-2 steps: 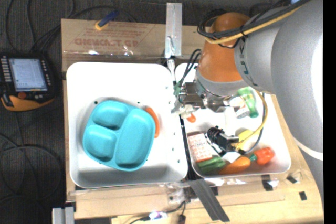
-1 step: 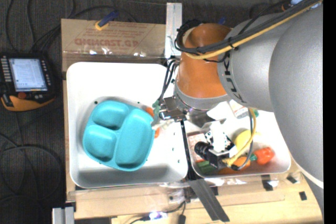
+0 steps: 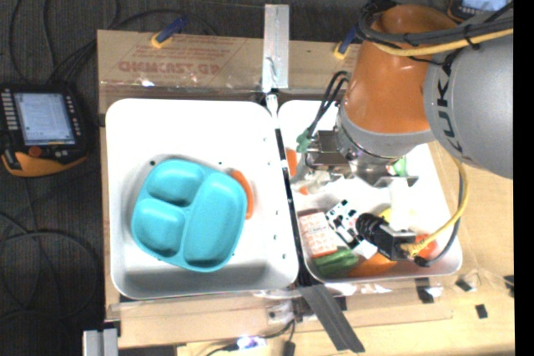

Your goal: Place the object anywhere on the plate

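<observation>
Left bin [image 3: 125, 263] — turquoise sectioned plate [image 3: 190, 213]

Left of the gripper [image 3: 334, 171], the turquoise plate [image 3: 190, 214] looks like smooth, slightly glossy plastic, lying in a white bin [image 3: 125, 129] of smooth, faintly shiny plastic. The arm [image 3: 467, 96] above the gripper has a matt grey shell and a glossy orange band [image 3: 392, 71]. Beyond the bins, the brown board [image 3: 183, 62] looks like matt cardboard, partly under shiny clear film
</observation>
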